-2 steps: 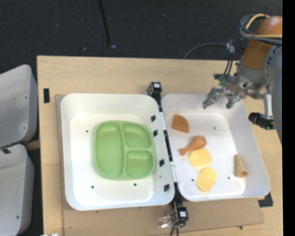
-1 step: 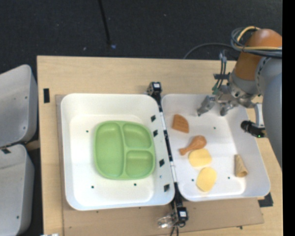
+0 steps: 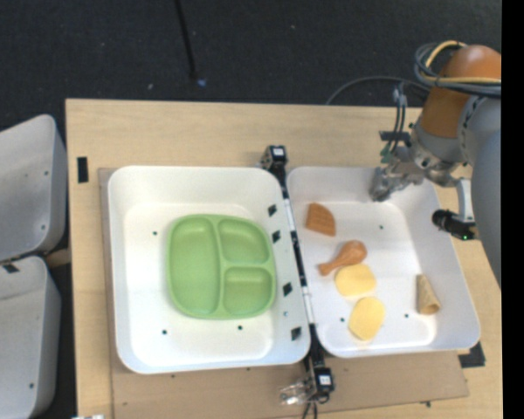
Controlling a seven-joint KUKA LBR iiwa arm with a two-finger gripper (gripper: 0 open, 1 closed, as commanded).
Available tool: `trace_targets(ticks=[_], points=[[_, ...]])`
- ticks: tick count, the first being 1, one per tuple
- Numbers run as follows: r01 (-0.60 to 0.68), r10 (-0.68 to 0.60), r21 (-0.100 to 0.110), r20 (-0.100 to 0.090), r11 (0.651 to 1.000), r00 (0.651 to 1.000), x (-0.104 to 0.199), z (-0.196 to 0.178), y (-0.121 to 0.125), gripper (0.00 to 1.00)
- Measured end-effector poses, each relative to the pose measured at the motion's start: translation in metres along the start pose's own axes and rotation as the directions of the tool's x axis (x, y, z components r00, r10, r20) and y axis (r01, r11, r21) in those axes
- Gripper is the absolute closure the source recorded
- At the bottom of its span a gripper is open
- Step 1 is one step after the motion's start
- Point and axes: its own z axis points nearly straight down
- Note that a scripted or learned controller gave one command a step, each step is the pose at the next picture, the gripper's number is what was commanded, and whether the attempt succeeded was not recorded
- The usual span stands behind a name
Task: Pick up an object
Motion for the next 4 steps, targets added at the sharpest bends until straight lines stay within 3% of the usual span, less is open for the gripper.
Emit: trace_targets(ticks=[3, 4], points=[[0.000, 0.000, -0.005, -0.004, 1.000, 1.000, 0.000, -0.149, 0.001, 1.00], [-0.005, 0.005, 0.002, -0.006, 1.000, 1.000, 0.052, -0.154, -0.027, 1.00]])
